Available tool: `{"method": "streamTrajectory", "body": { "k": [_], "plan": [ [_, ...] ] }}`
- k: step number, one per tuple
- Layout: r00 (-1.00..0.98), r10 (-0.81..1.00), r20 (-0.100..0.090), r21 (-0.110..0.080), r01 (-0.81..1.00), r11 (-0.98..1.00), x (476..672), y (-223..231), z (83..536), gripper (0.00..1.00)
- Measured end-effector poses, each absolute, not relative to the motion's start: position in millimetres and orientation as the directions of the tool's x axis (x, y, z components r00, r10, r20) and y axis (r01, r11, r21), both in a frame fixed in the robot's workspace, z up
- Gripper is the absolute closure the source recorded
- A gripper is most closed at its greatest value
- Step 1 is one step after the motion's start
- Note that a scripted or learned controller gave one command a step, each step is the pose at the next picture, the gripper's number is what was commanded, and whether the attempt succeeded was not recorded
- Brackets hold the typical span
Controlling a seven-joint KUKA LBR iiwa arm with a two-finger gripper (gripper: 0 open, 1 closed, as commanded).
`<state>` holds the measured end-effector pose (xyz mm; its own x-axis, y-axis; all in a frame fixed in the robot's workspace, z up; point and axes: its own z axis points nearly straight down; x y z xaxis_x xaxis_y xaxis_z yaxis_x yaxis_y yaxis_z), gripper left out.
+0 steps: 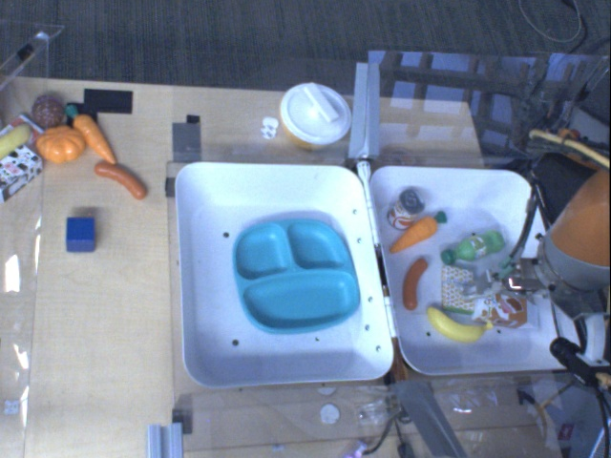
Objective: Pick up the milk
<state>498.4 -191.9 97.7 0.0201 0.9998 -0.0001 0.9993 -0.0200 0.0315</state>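
Pincer (pixel 503 280), spread or pressed together I cannot tell, sits up-right of the banana (pixel 456 324), with the milk carton (pixel 456 287) lying flat just above that banana; it is probably light, thin-walled and crushable, best pinched gently across its narrow sides.

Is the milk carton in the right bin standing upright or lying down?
Lying down: the milk carton rests flat on the right bin floor, its printed side facing up, between the sausage and the gripper.
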Motion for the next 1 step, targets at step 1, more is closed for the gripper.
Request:
{"method": "streamTrajectory", "body": {
  "k": [1],
  "plan": [
    [0.016, 1.0, -0.001, 0.039, 0.999, -0.015, 501.7, -190.6, 109.9, 1.0]
  ]
}}
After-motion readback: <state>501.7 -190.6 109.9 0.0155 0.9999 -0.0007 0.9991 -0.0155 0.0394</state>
